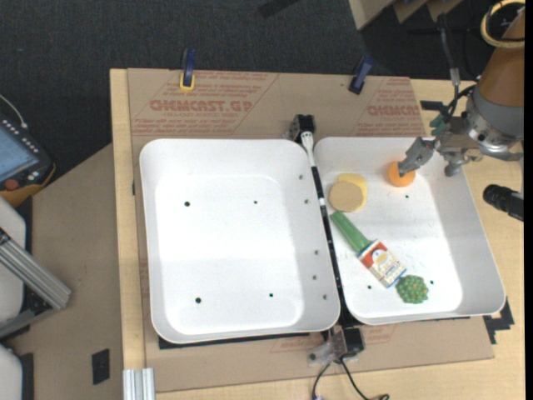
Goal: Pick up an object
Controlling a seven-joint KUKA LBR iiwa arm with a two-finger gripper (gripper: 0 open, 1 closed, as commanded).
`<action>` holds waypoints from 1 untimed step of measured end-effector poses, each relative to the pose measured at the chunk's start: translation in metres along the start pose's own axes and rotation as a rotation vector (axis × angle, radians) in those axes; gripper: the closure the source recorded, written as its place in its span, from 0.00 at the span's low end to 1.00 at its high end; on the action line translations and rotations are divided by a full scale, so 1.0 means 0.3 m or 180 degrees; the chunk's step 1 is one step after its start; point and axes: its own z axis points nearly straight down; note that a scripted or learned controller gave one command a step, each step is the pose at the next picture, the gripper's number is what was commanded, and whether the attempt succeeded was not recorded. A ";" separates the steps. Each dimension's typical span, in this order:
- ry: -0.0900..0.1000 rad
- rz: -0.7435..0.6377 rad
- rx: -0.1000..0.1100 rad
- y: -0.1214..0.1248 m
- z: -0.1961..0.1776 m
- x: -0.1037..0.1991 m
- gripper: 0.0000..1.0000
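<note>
A grey arm reaches from the right over the right bin (466, 223); its gripper (429, 158) has fingers spread apart, one tip touching a small orange object (401, 176) at the far side, seemingly lining up a grasp; a yellow round piece (348, 192) lies nearby.

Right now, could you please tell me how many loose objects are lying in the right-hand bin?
3: a pale yellow round block near the divider, an orange piece below the gripper, and a green brush lying diagonally. The gripper may hide more.
</note>
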 end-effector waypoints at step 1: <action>0.0009 0.0012 0.0028 -0.230 0.083 -0.026 0.00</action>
